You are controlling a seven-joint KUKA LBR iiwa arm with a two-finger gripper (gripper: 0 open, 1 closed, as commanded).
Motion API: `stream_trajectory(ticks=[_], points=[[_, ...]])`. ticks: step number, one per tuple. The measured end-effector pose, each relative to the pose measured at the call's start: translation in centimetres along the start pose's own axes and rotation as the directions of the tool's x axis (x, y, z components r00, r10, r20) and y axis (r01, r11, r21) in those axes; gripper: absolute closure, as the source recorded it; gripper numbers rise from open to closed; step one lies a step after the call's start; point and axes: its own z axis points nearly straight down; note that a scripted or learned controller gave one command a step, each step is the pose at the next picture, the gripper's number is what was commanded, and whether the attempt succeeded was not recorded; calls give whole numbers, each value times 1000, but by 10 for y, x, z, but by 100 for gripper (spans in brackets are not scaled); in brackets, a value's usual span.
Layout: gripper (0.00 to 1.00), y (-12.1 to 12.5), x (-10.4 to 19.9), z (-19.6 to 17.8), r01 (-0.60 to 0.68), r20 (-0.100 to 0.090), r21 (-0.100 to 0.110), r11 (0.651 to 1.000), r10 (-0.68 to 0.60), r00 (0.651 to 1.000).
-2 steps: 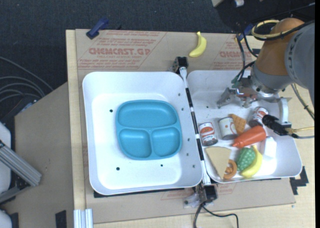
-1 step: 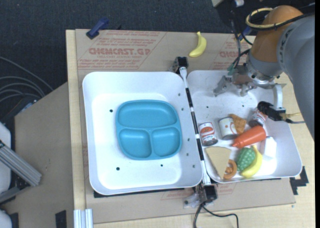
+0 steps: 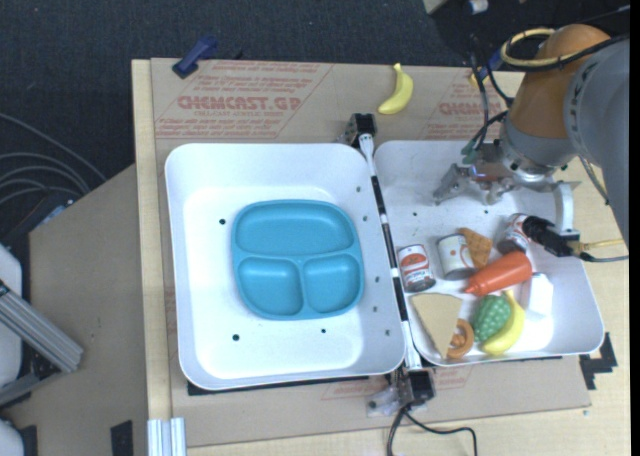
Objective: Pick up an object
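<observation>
Orange carrot [image 3: 499,273] lying tilted among right bin's clutter.

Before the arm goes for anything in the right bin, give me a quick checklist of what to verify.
1. Claw above right bin, over bare floor: ok.
2. Claw holding nothing: cannot tell.
3. Targets reachable: carrot and can lie exposed on top: ok.
4. Spacing: items crowd the bin's near end, touching each other: not ok.
5. Drop spot: blue tray in left bin unobstructed: ok.
</observation>
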Motion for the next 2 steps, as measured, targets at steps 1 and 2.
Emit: stream_trajectory(ticks=[1, 2], points=[[0, 21, -1, 0, 1, 1, -5, 1000, -1, 1000], [0, 20, -6, 0, 1, 2, -5, 1000, -1, 1000]])
